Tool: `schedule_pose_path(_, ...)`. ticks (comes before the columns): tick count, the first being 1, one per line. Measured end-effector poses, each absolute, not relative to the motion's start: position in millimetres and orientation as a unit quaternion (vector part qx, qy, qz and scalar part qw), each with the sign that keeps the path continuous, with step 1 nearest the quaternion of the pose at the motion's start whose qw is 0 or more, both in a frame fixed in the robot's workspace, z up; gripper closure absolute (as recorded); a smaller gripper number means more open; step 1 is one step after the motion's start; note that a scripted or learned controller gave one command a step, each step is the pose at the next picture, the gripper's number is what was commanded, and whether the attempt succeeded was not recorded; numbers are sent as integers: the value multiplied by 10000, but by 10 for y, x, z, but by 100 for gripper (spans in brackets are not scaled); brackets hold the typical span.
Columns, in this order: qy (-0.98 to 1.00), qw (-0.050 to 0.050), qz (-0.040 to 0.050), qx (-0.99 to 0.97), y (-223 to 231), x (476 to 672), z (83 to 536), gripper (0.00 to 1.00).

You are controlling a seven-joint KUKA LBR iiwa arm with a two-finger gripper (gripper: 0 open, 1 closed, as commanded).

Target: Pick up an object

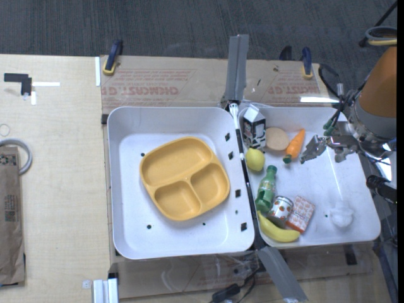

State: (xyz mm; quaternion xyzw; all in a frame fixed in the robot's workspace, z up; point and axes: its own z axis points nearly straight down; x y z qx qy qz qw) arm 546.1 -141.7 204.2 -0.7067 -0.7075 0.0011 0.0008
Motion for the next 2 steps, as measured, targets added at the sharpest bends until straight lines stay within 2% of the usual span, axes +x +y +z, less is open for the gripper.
schedule_pose_path(1, -7457, -6, 2, -6663, -1272, 5870, 919, 0)
schedule_pose_path(2, -7530, -8, 2, -6580, -1541, 6291, 919, 0)
